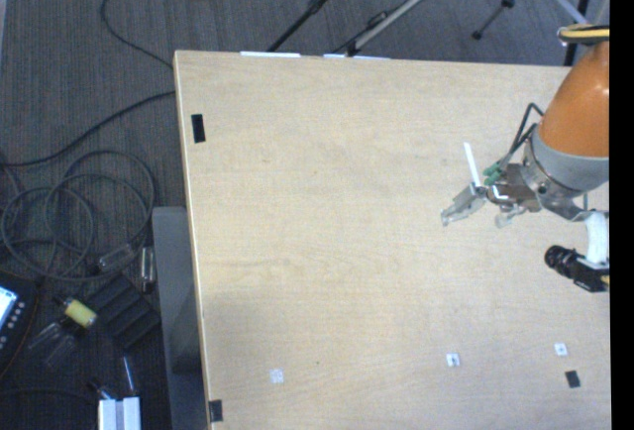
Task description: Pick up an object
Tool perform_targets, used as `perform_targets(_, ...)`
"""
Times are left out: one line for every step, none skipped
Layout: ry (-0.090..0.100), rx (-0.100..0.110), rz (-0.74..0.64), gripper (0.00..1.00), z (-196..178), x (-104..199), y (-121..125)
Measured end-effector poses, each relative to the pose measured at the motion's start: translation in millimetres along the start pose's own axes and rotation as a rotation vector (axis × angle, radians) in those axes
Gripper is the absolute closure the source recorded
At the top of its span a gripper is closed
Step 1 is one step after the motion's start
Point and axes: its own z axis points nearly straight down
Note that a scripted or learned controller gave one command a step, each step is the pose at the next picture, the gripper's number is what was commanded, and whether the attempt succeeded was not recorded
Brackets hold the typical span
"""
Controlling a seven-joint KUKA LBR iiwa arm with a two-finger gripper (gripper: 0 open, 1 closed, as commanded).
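One arm (584, 121), one claw (480, 205)

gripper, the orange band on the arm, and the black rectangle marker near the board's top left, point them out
gripper (485, 203), camera view, between its fingertips
orange band (582, 111), camera view, its middle
black rectangle marker (198, 128), camera view, its centre

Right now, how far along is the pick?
Done: the arm has reached in over the wooden bench top, gripper low near its right side. In hand: nothing shows between the fingers; a thin white stick lies beside them. Left: closing on an object and lifting it.
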Motion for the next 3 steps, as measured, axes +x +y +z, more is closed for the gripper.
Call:
perform_targets(-0.004,-0.001,-0.113,0.00,99,-46,76)
perform_targets(-0.003,-0.003,-0.125,0.00,112,-44,133)
perform_targets(-0.005,-0.002,-0.246,0.00,105,-23,133)
